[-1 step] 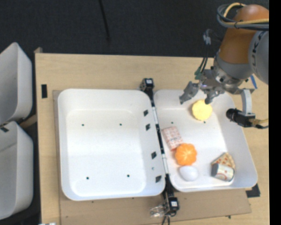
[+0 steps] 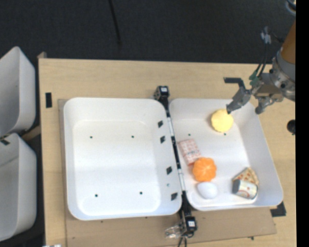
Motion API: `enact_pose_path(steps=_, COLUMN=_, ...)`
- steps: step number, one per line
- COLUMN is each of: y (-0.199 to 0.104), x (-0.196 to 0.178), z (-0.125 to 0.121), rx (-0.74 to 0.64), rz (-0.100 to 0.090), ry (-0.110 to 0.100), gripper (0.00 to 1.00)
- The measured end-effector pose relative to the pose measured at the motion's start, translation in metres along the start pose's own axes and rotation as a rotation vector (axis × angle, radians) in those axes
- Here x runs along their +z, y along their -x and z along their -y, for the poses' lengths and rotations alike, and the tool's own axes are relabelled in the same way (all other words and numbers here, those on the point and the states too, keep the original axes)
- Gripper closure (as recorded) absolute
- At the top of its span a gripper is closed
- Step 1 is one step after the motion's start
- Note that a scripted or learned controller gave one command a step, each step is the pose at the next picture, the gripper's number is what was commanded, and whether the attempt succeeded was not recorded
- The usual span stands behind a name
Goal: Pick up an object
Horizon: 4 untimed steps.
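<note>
We see the fingers (image 2: 245, 104) spread open with nothing between them, up at two o'clock over the right bin (image 2: 262, 153). One fingertip sits just beside the yellow ball (image 2: 222, 121) (we cannot tell if it touches). Toward six o'clock from the ball lie a pink packet (image 2: 189, 150), an orange fruit (image 2: 204, 169), a white egg (image 2: 207, 190) and a small cup (image 2: 245, 183). The left bin (image 2: 74, 153) sits at nine o'clock on the brown surface (image 2: 118, 78).

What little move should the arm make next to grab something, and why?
Probably shift a little left and down over the yellow ball. The gripper hangs open above the right bin's far corner, one of its jaws just at the ball's edge, so it isn't yet straddling it.
</note>
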<state>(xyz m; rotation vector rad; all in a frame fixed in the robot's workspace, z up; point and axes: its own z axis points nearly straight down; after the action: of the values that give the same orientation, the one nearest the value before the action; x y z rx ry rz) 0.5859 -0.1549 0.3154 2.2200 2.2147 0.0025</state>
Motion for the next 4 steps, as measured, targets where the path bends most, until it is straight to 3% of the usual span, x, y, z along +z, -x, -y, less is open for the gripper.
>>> enact_pose_path(steps=1, y=0.003, x=0.107, z=-0.034, rx=-0.004, rz=-0.002, ry=-0.011, gripper=0.0)
enact_pose_path(steps=2, y=0.059, x=0.092, z=0.079, rx=0.007, rz=0.0, ry=-0.01, gripper=0.0)
enact_pose_path(steps=3, y=0.055, x=0.083, z=0.073, rx=-0.002, rz=-0.001, ry=-0.004, gripper=1.0)
enact_pose_path(steps=4, y=0.076, x=-0.018, z=0.065, rx=-0.004, rz=0.003, ry=0.005, gripper=1.0)
